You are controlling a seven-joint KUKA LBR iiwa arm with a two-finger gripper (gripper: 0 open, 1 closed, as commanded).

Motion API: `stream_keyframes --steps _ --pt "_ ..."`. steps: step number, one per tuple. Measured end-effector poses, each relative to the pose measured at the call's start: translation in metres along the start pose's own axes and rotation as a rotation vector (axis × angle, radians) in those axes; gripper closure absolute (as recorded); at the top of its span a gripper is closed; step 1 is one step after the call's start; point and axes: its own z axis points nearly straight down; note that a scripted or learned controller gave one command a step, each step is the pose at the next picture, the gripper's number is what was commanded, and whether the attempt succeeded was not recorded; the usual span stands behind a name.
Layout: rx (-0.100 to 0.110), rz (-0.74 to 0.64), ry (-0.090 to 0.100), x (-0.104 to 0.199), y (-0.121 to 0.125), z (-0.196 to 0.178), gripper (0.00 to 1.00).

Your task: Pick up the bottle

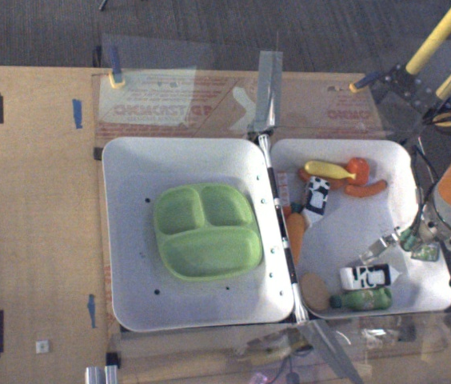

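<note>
Looking down on the bench, I take the right bin (401,154) as my landmark. Left of it, touching along the shared rim, sits the left bin (129,174) with a green divided plate (207,232) lying flat inside. At the landmark's right edge I see the gripper (391,245); whether it is released or clenched I cannot tell. Against the near wall lies the green bottle (361,299), on its side, just below a black-and-white carton (367,277).

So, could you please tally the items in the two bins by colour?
Green: 2, the divided plate and the bottle
Black-and-white: 2, cartons and
Orange or red: 3
Yellow: 1, banana
Tan: 1, round piece
Total: 9
</note>
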Motion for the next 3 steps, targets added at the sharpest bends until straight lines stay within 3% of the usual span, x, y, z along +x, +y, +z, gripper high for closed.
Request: stream_keyframes --steps 1,2,3 --pt "0.002 0.125 -0.001 0.139 0.050 -0.059 0.00" --pt "0.001 -0.027 -0.002 0.122 0.065 -0.059 0.00" --pt "-0.025 -0.073 -0.014 0.029 0.156 0.016 0.00"
